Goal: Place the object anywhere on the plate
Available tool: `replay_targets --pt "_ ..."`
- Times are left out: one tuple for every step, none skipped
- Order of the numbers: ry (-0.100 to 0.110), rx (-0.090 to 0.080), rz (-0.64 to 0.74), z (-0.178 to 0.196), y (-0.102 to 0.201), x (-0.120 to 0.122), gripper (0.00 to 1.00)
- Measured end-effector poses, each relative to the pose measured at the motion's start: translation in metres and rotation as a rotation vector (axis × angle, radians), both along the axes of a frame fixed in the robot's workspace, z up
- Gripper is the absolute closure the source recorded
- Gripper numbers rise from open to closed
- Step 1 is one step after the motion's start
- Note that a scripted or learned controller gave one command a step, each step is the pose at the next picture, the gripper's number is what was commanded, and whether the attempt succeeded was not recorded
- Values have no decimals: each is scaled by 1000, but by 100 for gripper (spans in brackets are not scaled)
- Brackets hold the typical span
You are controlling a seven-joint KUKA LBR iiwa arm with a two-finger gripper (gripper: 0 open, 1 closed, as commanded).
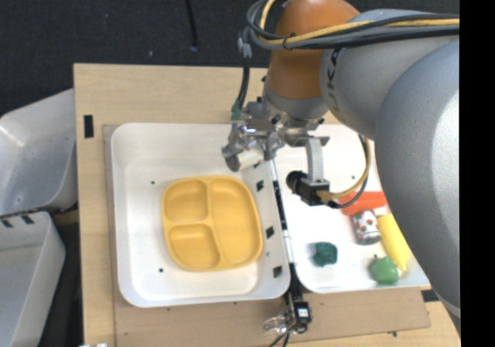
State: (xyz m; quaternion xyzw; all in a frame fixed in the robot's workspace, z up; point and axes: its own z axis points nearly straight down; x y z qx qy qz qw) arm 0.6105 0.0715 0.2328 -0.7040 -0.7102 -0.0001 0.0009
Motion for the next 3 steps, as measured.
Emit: replay_targets --pt "3 -1 -2 6 51 -21 100" --pt "1 -1 0 15 105 -23 100" --pt "3 -2 -4 15 102 -22 0"
